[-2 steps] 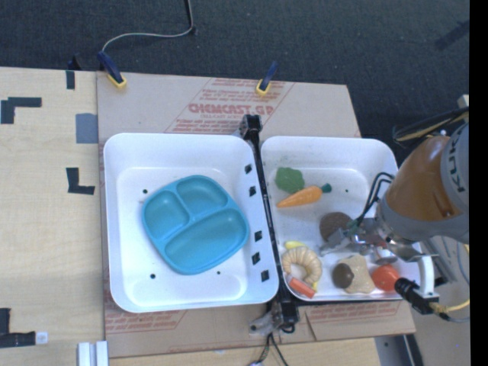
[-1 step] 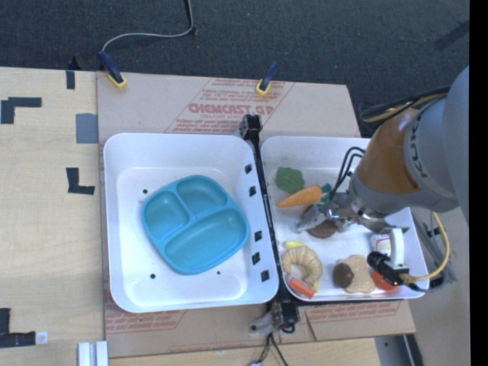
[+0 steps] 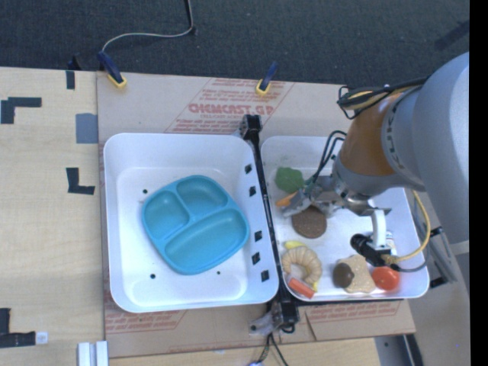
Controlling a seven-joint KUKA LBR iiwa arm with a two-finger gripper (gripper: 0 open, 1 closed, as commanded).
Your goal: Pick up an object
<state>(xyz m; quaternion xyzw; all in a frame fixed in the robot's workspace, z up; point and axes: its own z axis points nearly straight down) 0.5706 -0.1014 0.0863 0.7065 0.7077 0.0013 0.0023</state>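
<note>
Bins sit side by side on a sheet of brown printed cardboard (image 3: 221, 109) that covers the bench. The left shallow white bin (image 3: 122, 204) carries one blue plastic plate with three compartments (image 3: 195, 223), lying near the bin's centre. The right shallow white bin (image 3: 404, 204) carries the toy food items. A green leafy piece (image 3: 289, 178) lies near its far left corner. A brown round flat piece (image 3: 309, 223) lies just in front of it, toward the bin's middle. A tan curled croissant-shaped piece (image 3: 301, 261) lies at the near left corner, with a small orange carrot-like piece (image 3: 301, 287) touching its near side. A brown and tan lumpy piece (image 3: 352, 274) lies along the near edge, with a red-orange rounded piece (image 3: 386, 278) just beside it.

The grey arm with the orange band (image 3: 366, 139) enters from the right. Its gripper (image 3: 299, 200) sits low over the left half of the right bin, between the green leafy piece and the brown round flat piece. A small orange sliver shows at the fingertips; whether it is clamped cannot be determined.
</note>
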